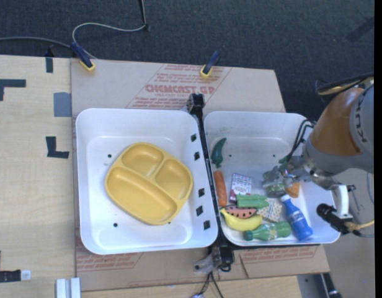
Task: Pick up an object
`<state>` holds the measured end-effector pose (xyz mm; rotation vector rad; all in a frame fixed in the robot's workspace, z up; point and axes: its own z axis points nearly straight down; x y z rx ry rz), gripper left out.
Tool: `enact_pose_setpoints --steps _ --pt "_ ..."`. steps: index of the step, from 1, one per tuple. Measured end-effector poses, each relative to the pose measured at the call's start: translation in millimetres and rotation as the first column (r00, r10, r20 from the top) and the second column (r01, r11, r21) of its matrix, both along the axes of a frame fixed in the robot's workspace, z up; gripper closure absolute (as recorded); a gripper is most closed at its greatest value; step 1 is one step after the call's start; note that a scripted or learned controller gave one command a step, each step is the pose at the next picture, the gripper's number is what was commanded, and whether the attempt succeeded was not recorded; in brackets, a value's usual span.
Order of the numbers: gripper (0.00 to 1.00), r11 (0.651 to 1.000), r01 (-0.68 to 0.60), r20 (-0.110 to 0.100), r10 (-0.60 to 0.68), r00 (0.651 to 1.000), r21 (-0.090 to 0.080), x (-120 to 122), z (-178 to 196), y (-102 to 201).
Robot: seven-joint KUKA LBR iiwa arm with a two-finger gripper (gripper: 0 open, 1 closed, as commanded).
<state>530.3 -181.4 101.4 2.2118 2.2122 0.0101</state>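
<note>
The right bin (253,124) holds several toy items. They include a dark green pepper (217,151), an orange carrot (220,188), a pink-and-white box (240,183), a green vegetable (252,200), a watermelon slice (239,214) on a banana (242,223), a green bottle (266,231) and a blue bottle (297,219). My gripper (275,182) is low in this bin, right of the box and just above the blue bottle's cap. A small orange piece (294,189) lies beside it. What lies under the gripper is hidden.
The left bin (92,166) carries a yellow divided plate (149,182). A black clip divider (201,166) runs between the bins. The arm's orange band (338,129) hangs over the right bin's right wall. Cardboard (147,85) lies under both bins.
</note>
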Motion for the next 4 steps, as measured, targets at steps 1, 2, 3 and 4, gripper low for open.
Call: enact_pose_setpoints --steps 1,2,3,4 --pt "0.0 1.0 0.0 -0.003 0.0 1.0 0.001 -0.8 -1.0 0.2" --pt "1.0 1.0 -0.001 -0.004 0.001 1.0 0.001 -0.9 8.2 0.7" --pt "1.0 1.0 -0.001 -0.013 0.001 1.0 0.004 -30.7 107.3 25.5" --pt "1.0 1.0 -0.002 -0.014 0.002 1.0 0.005 -46.0 149.0 76.4"
